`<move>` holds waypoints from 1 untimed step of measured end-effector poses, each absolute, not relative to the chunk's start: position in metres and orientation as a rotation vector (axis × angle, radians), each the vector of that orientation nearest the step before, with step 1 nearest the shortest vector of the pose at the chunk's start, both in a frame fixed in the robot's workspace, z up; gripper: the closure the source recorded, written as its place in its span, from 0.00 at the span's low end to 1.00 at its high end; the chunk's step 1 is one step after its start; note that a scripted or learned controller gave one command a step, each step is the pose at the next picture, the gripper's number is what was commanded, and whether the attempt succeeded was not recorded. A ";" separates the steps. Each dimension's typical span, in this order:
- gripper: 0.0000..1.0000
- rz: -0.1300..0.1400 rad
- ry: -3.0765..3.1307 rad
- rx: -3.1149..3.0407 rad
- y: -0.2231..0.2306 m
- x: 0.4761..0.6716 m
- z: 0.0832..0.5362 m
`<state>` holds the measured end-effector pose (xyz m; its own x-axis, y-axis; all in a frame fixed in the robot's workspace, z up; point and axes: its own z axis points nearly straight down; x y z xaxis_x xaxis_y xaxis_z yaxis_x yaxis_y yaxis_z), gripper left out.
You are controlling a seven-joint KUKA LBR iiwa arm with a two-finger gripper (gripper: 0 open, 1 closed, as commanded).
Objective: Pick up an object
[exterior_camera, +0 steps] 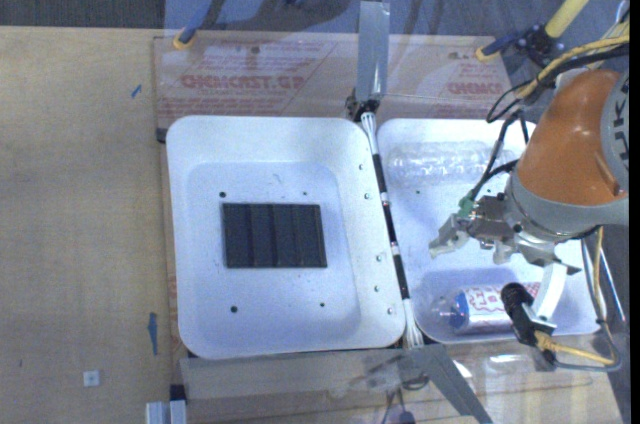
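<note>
While the arm reaches in from the right, the scene reads as follows.

Desk: a light wooden desk [70, 212] carries two shallow white plastic bins side by side, their inner rims almost touching.

Left bin: the left white bin [200, 152] holds a dark grey rectangular ribbed pad [274, 235] lying flat near its middle.

Right bin: the right white bin [400, 147] holds a clear plastic bottle [440, 160] lying on its side in the far part, and a small clear bottle with a blue cap and a red and white label [480, 304] lying on its side in the near part.

Arm: the grey arm with the orange band [565, 157] stands over the right side of the right bin, with black and yellow cables hanging beside it.

Gripper: the metal two-finger gripper [455, 237] is above the middle of the right bin, between the two bottles and pointing toward the left.

Fingers: they look slightly parted, but the picture is too small to be sure, so I cannot tell if they are released or clenched; I see no object between them.

Task object: the labelled small bottle lies just below the gripper in the view, apart from it; the clear bottle lies above it, also apart.

Surroundings: transparent sheets with red lettering [250, 77] stand behind the bins.
</note>
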<state>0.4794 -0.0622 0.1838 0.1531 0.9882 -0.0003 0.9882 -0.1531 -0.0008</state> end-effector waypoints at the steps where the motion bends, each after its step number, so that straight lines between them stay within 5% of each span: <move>1: 0.00 -0.007 -2.043 -2.396 -0.134 0.481 0.088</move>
